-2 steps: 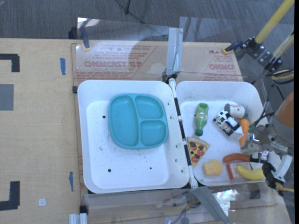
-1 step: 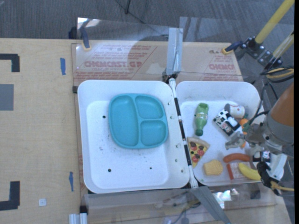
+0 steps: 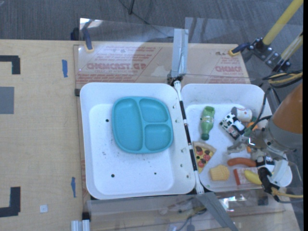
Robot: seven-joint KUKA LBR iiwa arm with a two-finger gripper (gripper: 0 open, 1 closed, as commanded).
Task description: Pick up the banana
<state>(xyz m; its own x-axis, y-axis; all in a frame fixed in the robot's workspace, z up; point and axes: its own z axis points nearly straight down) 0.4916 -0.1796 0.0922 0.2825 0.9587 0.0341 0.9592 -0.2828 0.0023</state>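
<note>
The banana [image 3: 251, 176], small and yellow, lies near the front right corner of the right bin [image 3: 219, 94]. My gripper [image 3: 251, 147] hangs over that bin's right side, just behind a red sausage [image 3: 242, 161] and a little behind the banana. Nothing is visibly held in it. The arm's grey body and orange band [image 3: 292, 110] rise at the right edge of the view and hide part of the bin's right wall.
The right bin also holds a green bottle [image 3: 207, 121], a pizza slice [image 3: 203, 154], a yellow block [image 3: 219, 173], a black-and-white toy [image 3: 232, 126] and a white-and-orange piece [image 3: 243, 113]. A teal divided plate [image 3: 142, 124] lies in the left bin [image 3: 96, 143]. Cables trail at the right.
</note>
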